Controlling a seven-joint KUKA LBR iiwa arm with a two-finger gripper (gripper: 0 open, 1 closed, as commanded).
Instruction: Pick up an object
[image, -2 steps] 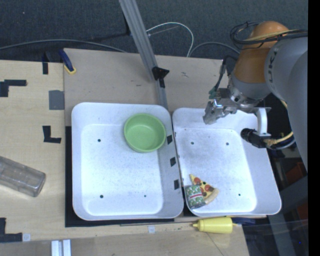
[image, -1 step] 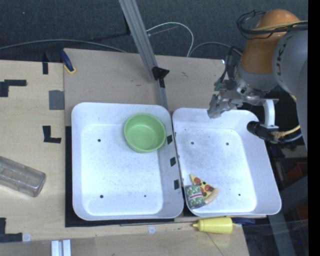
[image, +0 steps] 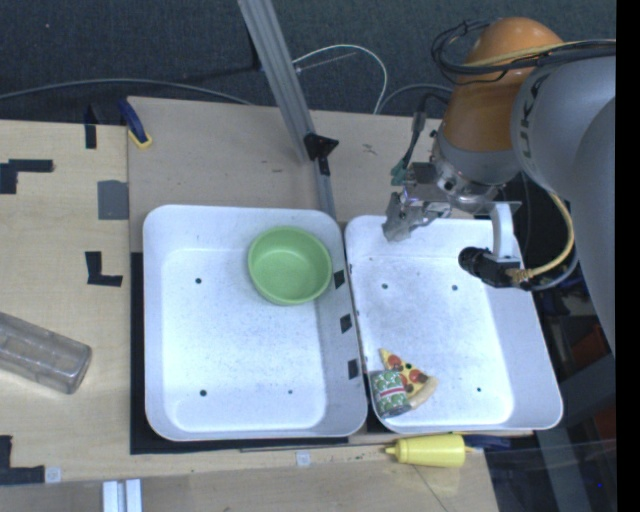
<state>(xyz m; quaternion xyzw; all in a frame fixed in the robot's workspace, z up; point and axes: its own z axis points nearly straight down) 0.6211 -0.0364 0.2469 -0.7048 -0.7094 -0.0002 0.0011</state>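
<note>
While the gripper (image: 403, 222) hangs over the right bin's (image: 520, 330) far left corner, nothing's picked yet; whether it's grasping, I cannot tell. Pizza-slice toy (image: 402, 381) lies near-left there, green bowl (image: 290, 264) in the left bin (image: 190, 340).

A bowl (image: 290, 265) sits in the left bin (image: 180, 330), upper right. A pizza-slice toy (image: 401, 383) lies in the right bin (image: 500, 340), lower left. A bottle (image: 432, 451) lies below it.
</note>
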